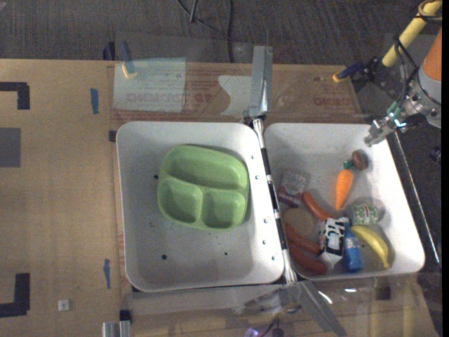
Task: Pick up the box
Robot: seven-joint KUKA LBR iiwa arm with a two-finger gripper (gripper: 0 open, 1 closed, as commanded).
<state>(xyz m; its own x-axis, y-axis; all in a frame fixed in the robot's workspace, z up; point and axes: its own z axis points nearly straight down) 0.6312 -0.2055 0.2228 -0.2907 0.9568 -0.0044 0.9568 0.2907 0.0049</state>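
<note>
The box (334, 234) is a small white carton with black patches. It lies in the right bin (319, 140) toward the front, wedged between red sausages (303, 248) and a blue bottle (352, 253). My gripper (379, 130) hangs over the bin's far right corner, well behind and to the right of the box, with nothing seen in it. The orange-banded wrist (433, 69) reaches in from the upper right.
The right bin also holds a carrot (343, 186), a banana (374, 245), a green round item (365, 211), a small packet (295, 183) and a brown ball (360, 159). A green divided plate (203, 187) lies in the left bin (140, 244). A metal divider (261, 90) separates the bins.
</note>
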